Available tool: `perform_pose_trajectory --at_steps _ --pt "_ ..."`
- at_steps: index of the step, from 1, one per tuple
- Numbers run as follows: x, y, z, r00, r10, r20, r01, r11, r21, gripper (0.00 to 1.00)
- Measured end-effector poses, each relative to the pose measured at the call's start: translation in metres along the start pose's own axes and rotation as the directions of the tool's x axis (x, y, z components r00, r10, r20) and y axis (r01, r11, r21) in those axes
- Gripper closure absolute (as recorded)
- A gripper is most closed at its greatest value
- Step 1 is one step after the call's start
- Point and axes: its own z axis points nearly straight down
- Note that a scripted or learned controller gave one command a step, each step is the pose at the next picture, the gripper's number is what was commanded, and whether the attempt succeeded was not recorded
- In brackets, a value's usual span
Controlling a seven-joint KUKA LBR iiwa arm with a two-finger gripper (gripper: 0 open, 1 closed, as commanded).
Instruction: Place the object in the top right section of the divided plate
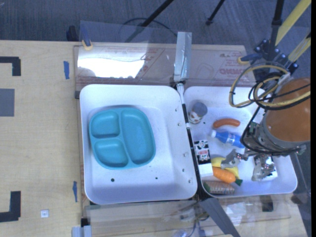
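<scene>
The blue divided plate lies in the left bin, with two small sections on its left and one large section on its right, all bare. My gripper is low in the right bin, open, with one finger beside a carrot and the other finger on bare bin floor. Nothing sits between them. A blue bottle and a red sausage lie just above the gripper.
The right bin also holds a small grey cup figure, a black-and-white carton, a yellow block and a brown item by the front wall. Yellow and black cables loop over the arm's orange band.
</scene>
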Motion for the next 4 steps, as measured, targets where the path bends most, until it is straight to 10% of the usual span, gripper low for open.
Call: perform_pose_trajectory --at_steps 1,2,3,4 --pt "0.018 -0.012 0.060 0.991 -0.131 0.003 0.131 0.991 0.011 0.00" --pt "0.009 -0.102 -0.076 1.000 -0.017 0.002 0.016 1.000 0.004 0.00" --pt "0.006 -0.107 -0.104 0.820 -0.572 0.001 0.572 0.820 0.003 0.00" --pt "0.009 -0.098 -0.144 0.879 -0.477 0.000 0.477 0.879 0.004 0.00"
